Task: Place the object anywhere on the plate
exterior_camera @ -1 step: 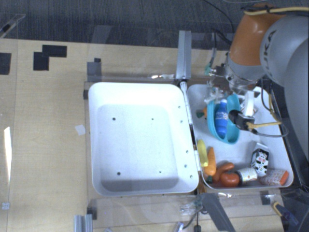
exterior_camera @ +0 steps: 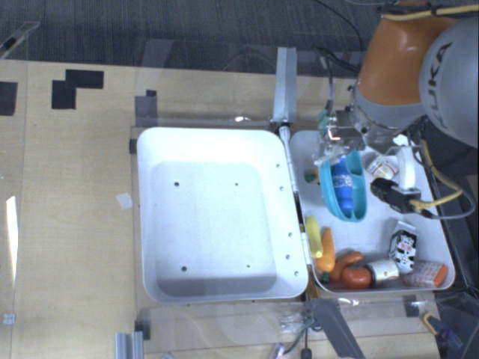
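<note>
A light-blue plate (exterior_camera: 358, 203) lies at a tilt in the right bin (exterior_camera: 441, 239), near its middle. A dark-blue bottle-shaped object (exterior_camera: 343, 186) rests against the plate's inside, its upper end just under my gripper (exterior_camera: 334, 149). The gripper hangs over the bin's far part, directly above the top of the plate. Whether the dark-blue object is held or merely lies on the plate is hidden by the wrist.
The left bin (exterior_camera: 213, 208) is beside it. Along the right bin's near side lie a yellow piece (exterior_camera: 312, 230), an orange carrot (exterior_camera: 327, 249), a red tomato (exterior_camera: 357, 277), a silver can (exterior_camera: 385, 270), a black-and-white item (exterior_camera: 404, 247) and a pink-orange item (exterior_camera: 429, 275).
</note>
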{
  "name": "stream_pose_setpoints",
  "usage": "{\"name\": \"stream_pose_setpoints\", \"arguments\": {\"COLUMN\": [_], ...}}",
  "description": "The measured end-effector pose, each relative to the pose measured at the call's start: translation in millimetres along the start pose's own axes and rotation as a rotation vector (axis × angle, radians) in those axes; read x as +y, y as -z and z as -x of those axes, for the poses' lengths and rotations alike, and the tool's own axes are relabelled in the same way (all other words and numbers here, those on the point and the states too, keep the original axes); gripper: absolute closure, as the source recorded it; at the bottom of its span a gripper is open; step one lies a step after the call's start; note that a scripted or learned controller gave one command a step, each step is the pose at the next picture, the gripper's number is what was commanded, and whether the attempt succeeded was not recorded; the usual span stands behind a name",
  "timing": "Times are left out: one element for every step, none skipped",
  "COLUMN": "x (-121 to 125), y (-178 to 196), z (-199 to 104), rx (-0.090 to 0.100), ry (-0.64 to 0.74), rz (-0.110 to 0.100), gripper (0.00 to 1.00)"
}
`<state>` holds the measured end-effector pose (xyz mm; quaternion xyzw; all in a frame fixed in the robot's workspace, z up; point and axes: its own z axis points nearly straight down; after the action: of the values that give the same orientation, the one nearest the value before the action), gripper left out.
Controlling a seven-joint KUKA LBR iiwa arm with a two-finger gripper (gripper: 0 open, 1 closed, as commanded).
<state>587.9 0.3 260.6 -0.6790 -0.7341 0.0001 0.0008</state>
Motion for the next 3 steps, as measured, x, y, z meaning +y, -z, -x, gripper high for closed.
{"name": "stream_pose_setpoints", "arguments": {"x": [-58, -65, -47], "y": [109, 36, 82], "z": [38, -55, -61], "rx": [-0.002, -0.001, -0.001], "ry": [0.158, 0.54, 0.415], "rz": [0.002, 0.0, 0.0], "gripper": [1.0, 1.0, 1.0]}}
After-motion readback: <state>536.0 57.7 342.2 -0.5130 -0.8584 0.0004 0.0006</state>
